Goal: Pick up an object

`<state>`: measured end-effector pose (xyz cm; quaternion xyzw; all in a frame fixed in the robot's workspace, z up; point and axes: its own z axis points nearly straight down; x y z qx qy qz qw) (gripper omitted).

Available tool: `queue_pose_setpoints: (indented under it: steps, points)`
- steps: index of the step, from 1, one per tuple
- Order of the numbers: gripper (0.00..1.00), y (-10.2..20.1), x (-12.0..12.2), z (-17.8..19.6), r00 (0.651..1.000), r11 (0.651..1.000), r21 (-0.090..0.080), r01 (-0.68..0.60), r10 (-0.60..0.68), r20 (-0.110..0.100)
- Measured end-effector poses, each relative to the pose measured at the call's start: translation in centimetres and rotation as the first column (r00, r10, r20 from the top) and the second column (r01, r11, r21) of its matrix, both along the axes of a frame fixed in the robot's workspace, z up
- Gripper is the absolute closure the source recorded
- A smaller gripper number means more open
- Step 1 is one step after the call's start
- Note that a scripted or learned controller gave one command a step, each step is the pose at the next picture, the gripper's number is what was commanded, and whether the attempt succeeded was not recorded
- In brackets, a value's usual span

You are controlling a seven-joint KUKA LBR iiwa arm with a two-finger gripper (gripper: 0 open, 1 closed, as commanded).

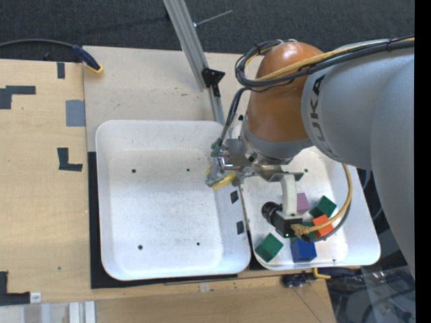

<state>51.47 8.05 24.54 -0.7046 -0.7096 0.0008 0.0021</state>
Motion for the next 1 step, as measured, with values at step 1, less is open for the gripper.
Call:
queue_pose_setpoints:
  steps: [1]
  points:
    - [0.00, -0.34, 0.08, 0.00, 1.000, 1.000, -0.002, 0.005, -0.005, 0.001]
